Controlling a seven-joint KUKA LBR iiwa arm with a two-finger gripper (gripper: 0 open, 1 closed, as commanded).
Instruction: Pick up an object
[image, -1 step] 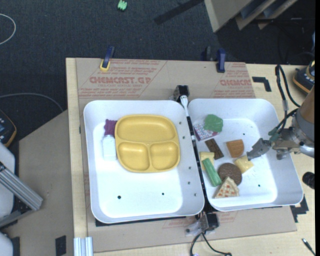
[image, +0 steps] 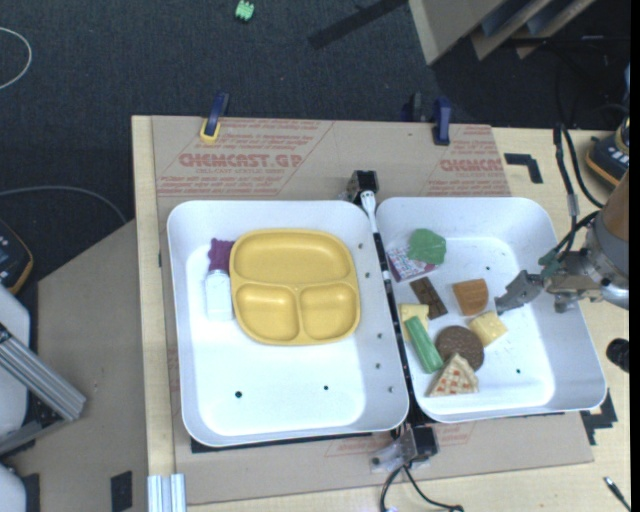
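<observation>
Bench (image: 300, 160): brown board printed with red lettering, carrying 2 shallow white bins side by side, clamped along the far edge.
Left bin (image: 290, 400): holds a yellow plastic divided plate with 3 compartments (image: 295, 285), lying flat toward the far half; a purple and white bottle-like item (image: 217, 275) lies tucked against the plate's left rim, partly under it.
Right bin (image: 530, 370): holds the small things, clustered in its left half.
Far cluster: green rounded plastic lump (image: 428, 245) touching a small printed packet (image: 405, 263) just to its left.
Middle cluster: dark brown rectangular bar (image: 428, 294), tilted; orange-brown bread-like cube (image: 471, 295) just to its right.
Near cluster: green stick-shaped piece (image: 422, 343) with a pale yellow end, lying along the bin's left wall; dark brown round cookie-like disc (image: 460, 344) beside it; pale yellow cheese-like wedge (image: 489, 328) touching the disc's right edge; triangular pizza-slice toy (image: 455, 378) nearest the front wall.
Arm: grey, reaching in from the right over the right bin's right wall.
Jaws (image: 520, 290): dark tips pointing left, near the bread-like cube and the cheese-like wedge but apart from both; nothing visible between them; spread or pressed together, cannot tell.
In the way: nothing between the tips and the cube or wedge; the rest sit behind those 2.
</observation>
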